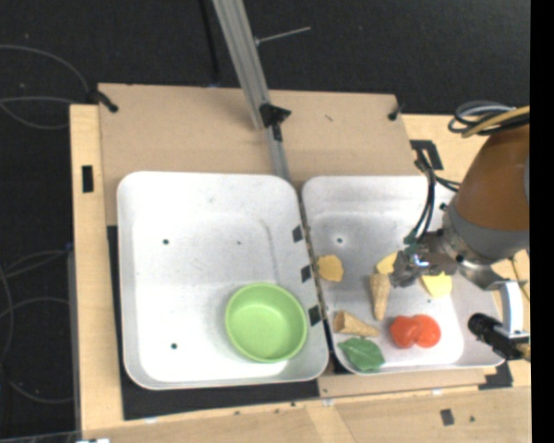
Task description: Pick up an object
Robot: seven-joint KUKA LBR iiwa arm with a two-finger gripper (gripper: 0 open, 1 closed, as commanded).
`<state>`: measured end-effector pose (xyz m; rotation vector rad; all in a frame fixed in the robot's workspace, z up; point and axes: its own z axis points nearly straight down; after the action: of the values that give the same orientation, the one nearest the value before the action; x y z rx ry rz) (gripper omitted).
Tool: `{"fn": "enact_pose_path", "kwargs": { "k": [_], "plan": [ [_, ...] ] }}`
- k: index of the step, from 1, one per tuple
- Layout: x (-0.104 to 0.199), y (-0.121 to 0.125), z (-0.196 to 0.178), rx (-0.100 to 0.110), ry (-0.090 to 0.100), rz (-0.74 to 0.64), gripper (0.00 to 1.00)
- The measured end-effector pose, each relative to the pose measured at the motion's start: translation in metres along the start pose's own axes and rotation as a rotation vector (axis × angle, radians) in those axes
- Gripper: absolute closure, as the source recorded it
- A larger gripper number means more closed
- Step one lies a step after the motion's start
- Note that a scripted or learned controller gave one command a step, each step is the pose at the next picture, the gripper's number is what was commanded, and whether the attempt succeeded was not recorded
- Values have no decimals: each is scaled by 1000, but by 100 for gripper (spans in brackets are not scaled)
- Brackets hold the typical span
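1. Black floor with loose cables surrounds a tan bench point(194, 127) that bears two shallow white bins side by side; a grey metal pole point(245, 53) slants down to the seam between them.
2. At the right bin point(360, 201) the grey arm with its orange band point(494, 187) hangs low, and its gripper point(411, 268) sits among a cluster of small pieces.
3. I cannot tell from this slanted view whether anything is pinched, nor how the pincer stands.
4. Nearest candidates: a pale yellow wedge-shaped piece point(379, 293) just below the gripper, a small yellow chunk point(386, 265) right beside it, and a flat yellow piece point(436, 285) on its other side.
5. To do the pick well, I judge the arm should centre over one piece alone, the wedge being the clearest, and come straight down so the neighbours are not nudged.
6. Crowding is the main obstacle: these yellow pieces lie close together, so a grasp could catch two or push one aside.
7. Further off in the same bin lie a round red tomato-like object point(415, 331), a green leaf-shaped item point(362, 353), a tan wedge-shaped piece point(355, 323) and a round yellow piece point(330, 268) near the dividing wall.
8. Over in the left bin point(166, 220) a light green plastic bowl point(266, 322) sits alone, well apart from the arm.
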<state>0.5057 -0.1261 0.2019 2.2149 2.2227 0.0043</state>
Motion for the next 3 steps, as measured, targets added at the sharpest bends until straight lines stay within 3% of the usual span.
{"fn": "enact_pose_path", "kwargs": {
  "k": [3],
  "plan": [
    [156,33,-18,4,3,-5,100]
  ]
}}
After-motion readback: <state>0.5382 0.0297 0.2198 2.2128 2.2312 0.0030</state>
